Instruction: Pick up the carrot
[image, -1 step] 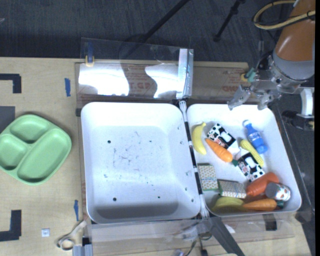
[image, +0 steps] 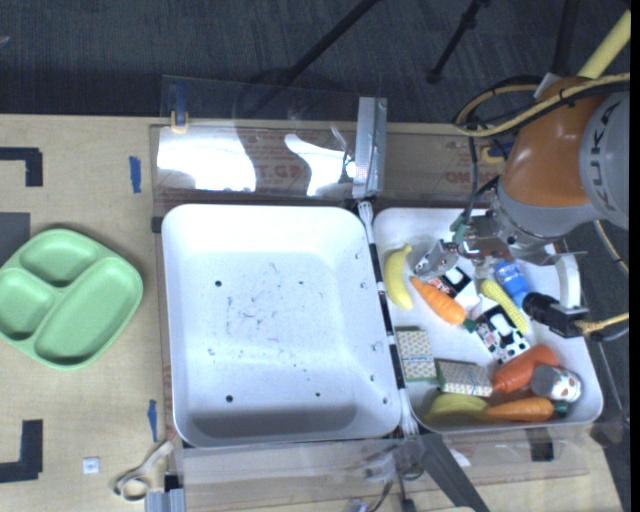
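Gripper (image: 448, 258): low in the right bin (image: 592, 400), over the toy pile; I'm reading it as lining up on the carrot.
Jaw state: can't tell from up here, the metal tip blurs into the clutter, so I'm not calling it.
Carrot (image: 440, 300): orange, lying slantwise just below the tip, touching or very nearly; nothing shows it gripped.
Banana (image: 398, 278): just left of the tip, against the bin wall, crowding that side of the approach.
Second carrot (image: 520, 408): well below, along the bin's near edge beside a red-orange piece (image: 522, 370); I judge the upper one is the target, being closest.
Left bin (image: 270, 310): well off to the left.
Hard to read: the wrist hides the toys behind it; small black-and-white items right of the carrot I can't name.
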